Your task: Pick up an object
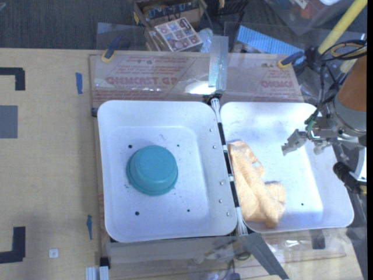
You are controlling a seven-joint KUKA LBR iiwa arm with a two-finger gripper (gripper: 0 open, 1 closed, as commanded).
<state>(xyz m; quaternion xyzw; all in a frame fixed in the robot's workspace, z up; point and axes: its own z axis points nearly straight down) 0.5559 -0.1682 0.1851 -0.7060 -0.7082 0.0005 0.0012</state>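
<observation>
Two white bins sit side by side on the bench. From the overhead camera, the tool [303, 137] hangs over the right bin [332, 212], near its far right corner, its two fingers spread apart with nothing between them. Nearest it is the yellow cloth [254, 185], crumpled against that bin's left wall, long axis running from the divider's middle towards the near edge. So the cloth lies left of the tool and nearer the front. A teal bowl [152, 169] sits upturned in the left bin [116, 121], well apart
</observation>
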